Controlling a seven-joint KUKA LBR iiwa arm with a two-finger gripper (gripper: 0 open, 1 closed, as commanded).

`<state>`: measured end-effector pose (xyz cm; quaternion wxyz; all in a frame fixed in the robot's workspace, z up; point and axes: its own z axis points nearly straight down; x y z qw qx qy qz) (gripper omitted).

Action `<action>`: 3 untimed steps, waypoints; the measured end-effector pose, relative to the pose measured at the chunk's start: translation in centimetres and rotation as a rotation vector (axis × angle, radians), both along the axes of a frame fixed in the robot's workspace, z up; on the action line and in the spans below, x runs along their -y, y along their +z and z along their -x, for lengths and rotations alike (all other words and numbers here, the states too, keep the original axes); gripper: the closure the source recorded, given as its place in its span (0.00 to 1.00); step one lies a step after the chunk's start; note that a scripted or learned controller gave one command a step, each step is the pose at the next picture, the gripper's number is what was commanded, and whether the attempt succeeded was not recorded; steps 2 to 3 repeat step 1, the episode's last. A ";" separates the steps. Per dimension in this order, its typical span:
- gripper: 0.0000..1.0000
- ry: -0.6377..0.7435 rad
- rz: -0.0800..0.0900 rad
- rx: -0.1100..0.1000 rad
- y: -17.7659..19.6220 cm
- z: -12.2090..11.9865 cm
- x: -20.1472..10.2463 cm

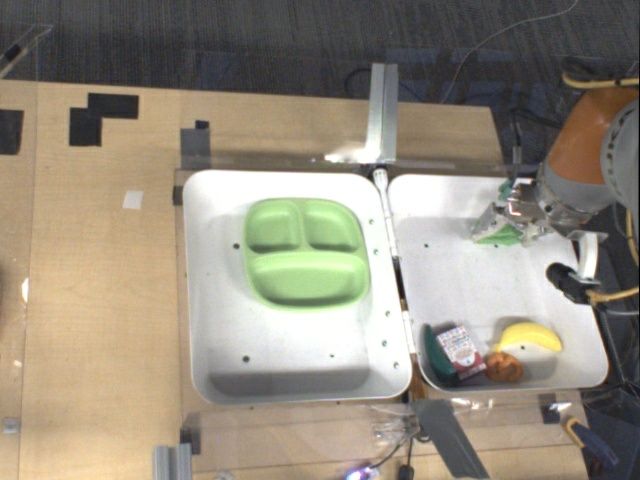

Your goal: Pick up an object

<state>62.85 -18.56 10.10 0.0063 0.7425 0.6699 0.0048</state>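
Even, bright overhead light. Soft shadows pool along the near wall of the left bin (280, 383). The picture is slightly soft.

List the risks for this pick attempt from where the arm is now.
1. The gripper is at a small green object near the right bin's far wall; the wall may crowd the approach.
2. That object looks thin and flat, so it could slip.
3. The banana, carton and brown item sit bunched in the near corner; picking one may push the others.
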 end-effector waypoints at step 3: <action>1.00 -0.006 -0.003 -0.010 10.0 5.4 -3.3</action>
